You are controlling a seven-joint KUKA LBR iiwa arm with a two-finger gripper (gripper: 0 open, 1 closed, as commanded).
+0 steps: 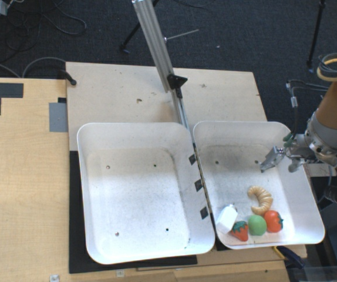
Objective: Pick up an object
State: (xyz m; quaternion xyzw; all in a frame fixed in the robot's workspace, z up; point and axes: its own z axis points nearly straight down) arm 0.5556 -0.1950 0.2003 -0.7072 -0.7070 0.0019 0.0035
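A small heap of toy food lay in the near corner of the right-hand shallow white bin [227,140]. A round green ball-shaped fruit [257,225] sat in the middle of the heap. A small red strawberry with a green top [240,230] touched the green fruit on the side toward the other bin. A red tomato with a green stalk [273,221] touched the green fruit on the far side from the strawberry. A curved tan croissant-shaped pastry [261,198] lay just behind the green fruit, deeper in the bin. A small white block [226,217] lay beside the strawberry, close to the wall between the bins.

The gripper [269,162] hung over the same bin, well behind the green fruit and apart from all the toys. Its metal tip pointed toward the middle of the bin. It held nothing, and I could not tell how far it was open. The grey arm [324,137] reached in past the bin's outer rim.

The left-hand shallow white bin [98,140] stood beside the first one on the pale wooden bench [115,93]. A long silver metal bar [155,37] leaned up from between the two bins.
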